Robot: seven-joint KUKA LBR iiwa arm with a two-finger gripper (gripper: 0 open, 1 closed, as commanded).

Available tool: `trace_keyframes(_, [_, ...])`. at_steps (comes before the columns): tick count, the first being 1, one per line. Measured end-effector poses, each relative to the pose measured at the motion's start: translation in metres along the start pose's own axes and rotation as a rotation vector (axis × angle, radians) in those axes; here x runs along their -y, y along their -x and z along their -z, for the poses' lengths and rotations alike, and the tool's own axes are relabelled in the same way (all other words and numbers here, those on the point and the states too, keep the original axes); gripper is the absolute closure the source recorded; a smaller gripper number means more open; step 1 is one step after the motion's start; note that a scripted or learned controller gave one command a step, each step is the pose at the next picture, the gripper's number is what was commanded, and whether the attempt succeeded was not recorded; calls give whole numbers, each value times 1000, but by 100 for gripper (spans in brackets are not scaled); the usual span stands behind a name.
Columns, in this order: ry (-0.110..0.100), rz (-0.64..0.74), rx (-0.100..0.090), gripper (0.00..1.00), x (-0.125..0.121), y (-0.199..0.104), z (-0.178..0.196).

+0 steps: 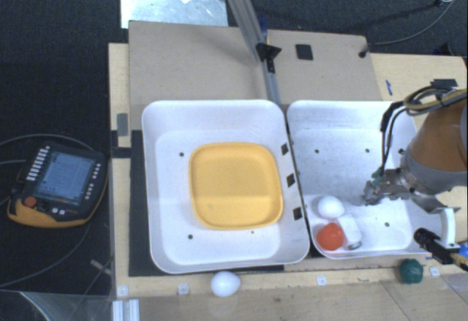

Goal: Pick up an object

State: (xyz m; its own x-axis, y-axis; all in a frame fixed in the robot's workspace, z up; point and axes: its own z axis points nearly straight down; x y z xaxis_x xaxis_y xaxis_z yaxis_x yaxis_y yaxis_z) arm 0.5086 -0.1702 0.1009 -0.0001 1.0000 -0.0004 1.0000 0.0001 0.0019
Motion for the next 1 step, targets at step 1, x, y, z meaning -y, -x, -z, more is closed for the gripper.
trace_keyframes(1, [3, 1, 1, 100, -3, -7, 59])
